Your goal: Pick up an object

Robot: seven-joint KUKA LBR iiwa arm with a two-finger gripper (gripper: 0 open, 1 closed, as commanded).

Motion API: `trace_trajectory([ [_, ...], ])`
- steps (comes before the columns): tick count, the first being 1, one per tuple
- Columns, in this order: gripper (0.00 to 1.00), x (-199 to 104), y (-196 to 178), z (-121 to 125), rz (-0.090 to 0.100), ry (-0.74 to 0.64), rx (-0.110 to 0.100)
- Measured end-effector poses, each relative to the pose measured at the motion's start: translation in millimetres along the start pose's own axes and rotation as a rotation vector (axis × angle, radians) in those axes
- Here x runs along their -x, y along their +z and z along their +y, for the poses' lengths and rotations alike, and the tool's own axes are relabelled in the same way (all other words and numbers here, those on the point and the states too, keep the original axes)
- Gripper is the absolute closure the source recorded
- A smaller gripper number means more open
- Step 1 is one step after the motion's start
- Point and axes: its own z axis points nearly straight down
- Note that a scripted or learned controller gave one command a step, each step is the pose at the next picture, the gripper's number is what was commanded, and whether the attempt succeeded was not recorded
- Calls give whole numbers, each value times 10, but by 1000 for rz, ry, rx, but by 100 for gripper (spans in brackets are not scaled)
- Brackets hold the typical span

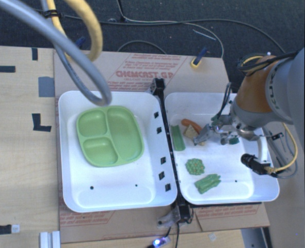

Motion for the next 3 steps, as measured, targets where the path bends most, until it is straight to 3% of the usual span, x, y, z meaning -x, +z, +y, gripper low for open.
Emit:
trace_trajectory([
  [1,0,-1,166,2,-3,1,6],
  [2,100,4,61,8,-5,1,8],
  [3,100,35,-353,23,-1,1,8],
])
